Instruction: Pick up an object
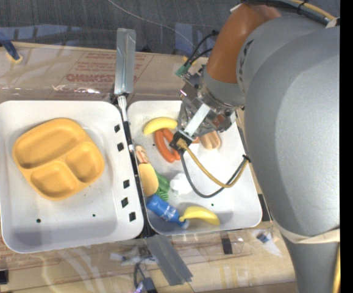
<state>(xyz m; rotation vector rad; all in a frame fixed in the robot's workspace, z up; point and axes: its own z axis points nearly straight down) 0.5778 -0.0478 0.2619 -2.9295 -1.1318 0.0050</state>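
Bench (pixel 54 72) topped with cardboard under clear film, bearing two white bins side by side; dark floor (pixel 42 5) beyond.
Left bin (pixel 5 163): one yellow tray (pixel 57 157) of three compartments, lying flat; right bin (pixel 249 206): banana (pixel 159 125) at far side; red sausage (pixel 166 146) just beside it; tan piece (pixel 210 141) next to sausage; green piece (pixel 163 183) and white piece (pixel 180 185) mid-bin; blue bottle (pixel 163 209) and second banana (pixel 200 215) touching at near wall; arm (pixel 286 102) reaching in from right; gripper (pixel 216 119) over right bin's far half, just above tan piece; whether clenched or released cannot be told.
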